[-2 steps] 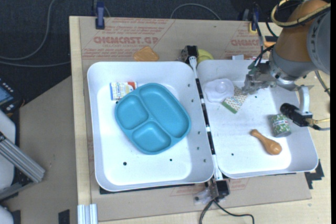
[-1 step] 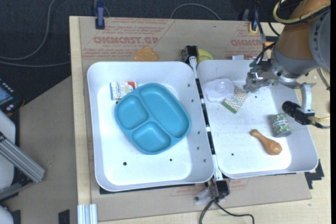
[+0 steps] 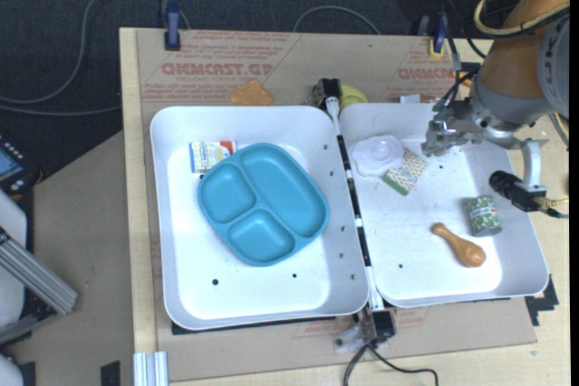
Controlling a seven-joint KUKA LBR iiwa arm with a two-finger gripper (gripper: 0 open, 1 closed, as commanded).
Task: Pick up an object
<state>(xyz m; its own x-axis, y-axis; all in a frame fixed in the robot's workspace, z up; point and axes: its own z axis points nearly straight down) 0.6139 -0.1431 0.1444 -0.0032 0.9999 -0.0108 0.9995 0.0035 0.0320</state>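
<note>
Hovering pincer (image 3: 438, 138), seemingly above right bin (image 3: 425, 285)

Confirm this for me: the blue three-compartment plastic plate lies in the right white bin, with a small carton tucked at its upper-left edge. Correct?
Not quite. The camera view shows the blue three-compartment plastic plate lying in the left white bin, not the right one. The rest holds: a small carton sits tucked at the plate's upper-left edge.
</note>
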